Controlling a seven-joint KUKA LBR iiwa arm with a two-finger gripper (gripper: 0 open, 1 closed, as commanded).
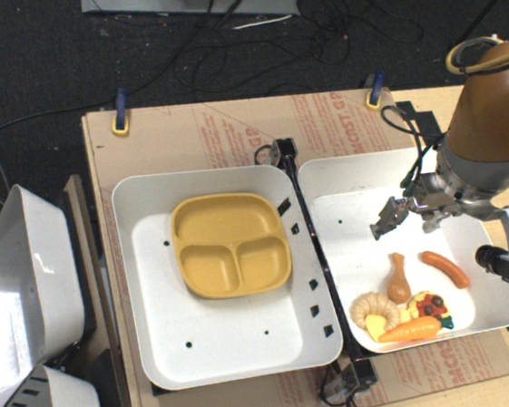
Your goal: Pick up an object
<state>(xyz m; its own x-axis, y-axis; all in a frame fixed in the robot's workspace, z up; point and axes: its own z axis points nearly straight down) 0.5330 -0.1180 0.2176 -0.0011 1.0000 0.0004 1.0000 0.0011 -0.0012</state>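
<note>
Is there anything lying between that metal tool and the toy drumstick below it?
No. In the camera view, bare white bin floor separates the tool from the drumstick. The sausage lies off to the drumstick's right, not in that stretch.

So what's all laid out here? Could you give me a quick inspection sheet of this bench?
Surface: brown board bearing two white bins, left bin and right bin.
Job's things: toy drumstick, sausage, carrot, shrimp and a small multicoloured toy, clustered at the right bin's near side.
Clutter: yellow divided tray in the left bin.
Grippers: gripper above the right bin, holding nothing.
Cables: black cables on the dark floor.
Surroundings: white tubs at left.
</note>
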